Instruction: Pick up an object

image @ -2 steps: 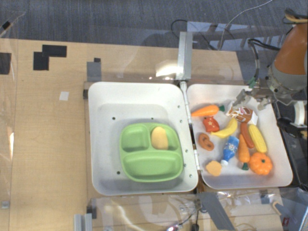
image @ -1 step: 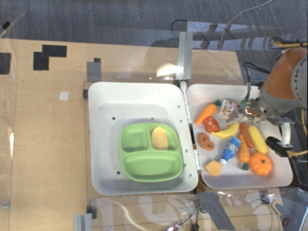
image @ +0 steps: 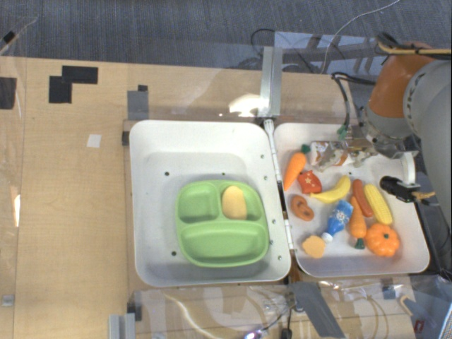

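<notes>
On your pale wooden bench (image: 70, 210), the right white bin (image: 417, 256) is holding toy foods: an orange plastic carrot (image: 294, 168), a yellow banana (image: 335, 191), a small orange pumpkin (image: 382, 239). The pincer (image: 351, 149) is hovering over that bin's far edge; you cannot tell its opening.

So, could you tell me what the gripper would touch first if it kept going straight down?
Probably the white-and-brown item directly under the gripper at the right bin's back; depth is unclear.
</notes>
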{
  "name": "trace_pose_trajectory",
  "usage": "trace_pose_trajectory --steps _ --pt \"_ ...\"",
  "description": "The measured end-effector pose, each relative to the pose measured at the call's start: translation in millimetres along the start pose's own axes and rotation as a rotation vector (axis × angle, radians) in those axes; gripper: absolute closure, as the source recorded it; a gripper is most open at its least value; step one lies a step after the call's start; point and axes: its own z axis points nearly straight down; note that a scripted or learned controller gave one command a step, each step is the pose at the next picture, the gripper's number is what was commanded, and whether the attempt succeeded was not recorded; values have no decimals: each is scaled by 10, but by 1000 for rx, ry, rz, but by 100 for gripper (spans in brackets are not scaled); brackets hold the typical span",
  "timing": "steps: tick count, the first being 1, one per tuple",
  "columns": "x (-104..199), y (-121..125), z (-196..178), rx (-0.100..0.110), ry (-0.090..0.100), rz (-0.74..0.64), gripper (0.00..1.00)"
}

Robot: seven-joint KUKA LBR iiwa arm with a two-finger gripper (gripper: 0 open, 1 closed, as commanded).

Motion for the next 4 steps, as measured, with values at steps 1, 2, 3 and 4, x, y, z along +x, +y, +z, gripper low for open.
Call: trace_pose_trajectory --steps 1,2,3,4 --pt "-2 -13 -89 5 -2 -6 100" --pt "252 -123 -899 -47 0 -18 100" --pt "253 -126 -890 -46 0 -18 0" --pt "298 -506 -44 -46 1 16 0"
